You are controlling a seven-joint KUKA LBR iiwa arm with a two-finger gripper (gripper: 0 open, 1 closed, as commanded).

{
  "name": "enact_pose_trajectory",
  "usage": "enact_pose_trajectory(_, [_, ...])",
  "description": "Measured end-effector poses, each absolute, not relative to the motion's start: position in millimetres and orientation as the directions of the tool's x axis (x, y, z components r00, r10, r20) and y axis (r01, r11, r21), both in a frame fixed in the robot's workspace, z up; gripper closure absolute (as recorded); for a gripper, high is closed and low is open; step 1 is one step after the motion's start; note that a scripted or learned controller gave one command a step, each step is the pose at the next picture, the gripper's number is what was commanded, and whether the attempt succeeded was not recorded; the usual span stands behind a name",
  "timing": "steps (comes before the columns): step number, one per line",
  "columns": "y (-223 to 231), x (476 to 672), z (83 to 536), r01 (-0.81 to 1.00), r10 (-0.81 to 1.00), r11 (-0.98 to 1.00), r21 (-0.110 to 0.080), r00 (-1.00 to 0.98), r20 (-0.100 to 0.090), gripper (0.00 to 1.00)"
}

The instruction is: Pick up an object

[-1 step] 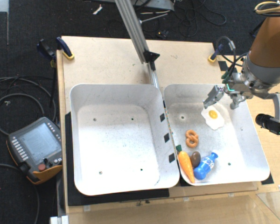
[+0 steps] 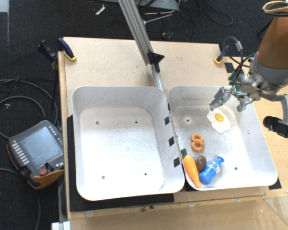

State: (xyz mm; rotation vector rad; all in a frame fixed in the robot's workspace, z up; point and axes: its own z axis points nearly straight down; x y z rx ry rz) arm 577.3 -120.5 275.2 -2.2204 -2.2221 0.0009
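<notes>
Right now, the scene reads like this:
Pincer: the pincer (image 2: 229, 99) hangs over the right bin (image 2: 259, 147), its two dark metal fingers (image 2: 217, 100) spread apart, released, nothing between them.
Fried egg: a flat, glossy toy egg (image 2: 220, 120) with wavy white edge and round yellow yolk lies just below the pincer, apart from the fingers.
Pretzel: a small knotted brown pretzel (image 2: 198, 142), bumpy looking, sits below and left of the pincer.
Carrot: a smooth orange cone (image 2: 191, 170) with a green stub lies well below the pincer, against the bin's left wall.
Brown piece: a dark rounded oval (image 2: 200, 163) is wedged between carrot and bottle.
Bottle: a blue plastic bottle (image 2: 210, 171) with white cap lies tilted beside them.
Left bin: a shallow white tray (image 2: 86, 104) with rounded corners and speckled floor, far left of the pincer.
Surface: pale, matte wooden board (image 2: 115, 61).
</notes>
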Motion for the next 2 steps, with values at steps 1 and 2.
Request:
enact_pose_trajectory(1, [-124, 580.8, 212, 1.0, 1.0, -0.001, -0.006, 0.001, 0.001, 0.0])
enact_pose_trajectory(2, [-125, 577.5, 148, 1.0, 1.0, -0.001, -0.007, 0.001, 0.001, 0.0])
